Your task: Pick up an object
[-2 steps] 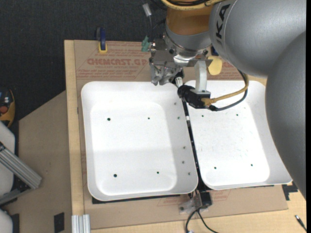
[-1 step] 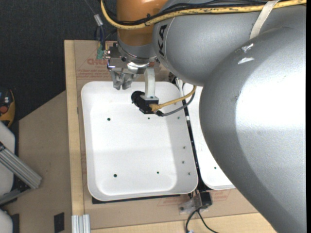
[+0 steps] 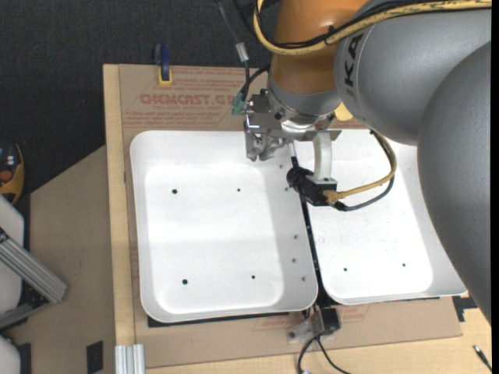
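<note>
My gripper [image 3: 263,140] hangs below the orange wrist band [image 3: 312,22], over the far right corner of the left bin [image 3: 179,232], close to the seam with the right bin [image 3: 382,255]. The arm hides how its jaws stand, and I see nothing held in it. A black fitting with a yellow cable [image 3: 312,187] hangs from the wrist just above the seam. A small tan sliver [image 3: 343,114] peeks out beside the wrist at the right bin's far rim; I cannot tell what it is. The bulky grey arm covers much of the right bin.
Both bins rest on a brown board [image 3: 195,92] with a blue clamp [image 3: 163,61] at its far left corner. An aluminium rail [image 3: 31,267] lies off the board to the left. A small connector and cable [image 3: 316,323] sit at the front edge.
</note>
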### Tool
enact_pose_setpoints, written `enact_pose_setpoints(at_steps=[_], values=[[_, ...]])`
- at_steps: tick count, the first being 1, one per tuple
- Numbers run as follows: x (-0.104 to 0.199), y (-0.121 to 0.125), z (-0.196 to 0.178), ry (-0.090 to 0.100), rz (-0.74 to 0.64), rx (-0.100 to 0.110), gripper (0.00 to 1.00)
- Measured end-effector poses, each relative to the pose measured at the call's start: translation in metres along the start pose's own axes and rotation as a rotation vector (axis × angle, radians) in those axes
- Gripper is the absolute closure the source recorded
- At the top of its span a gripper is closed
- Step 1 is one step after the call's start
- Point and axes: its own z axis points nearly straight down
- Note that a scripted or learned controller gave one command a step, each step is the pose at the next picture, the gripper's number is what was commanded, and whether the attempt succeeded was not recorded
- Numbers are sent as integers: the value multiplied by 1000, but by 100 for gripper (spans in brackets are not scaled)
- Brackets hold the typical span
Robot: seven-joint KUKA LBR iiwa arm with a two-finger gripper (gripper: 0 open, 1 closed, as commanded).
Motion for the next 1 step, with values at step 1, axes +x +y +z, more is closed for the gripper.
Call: enact_pose_setpoints(at_steps=[1], values=[[-64,33,-74,1,-2,-15,100]])
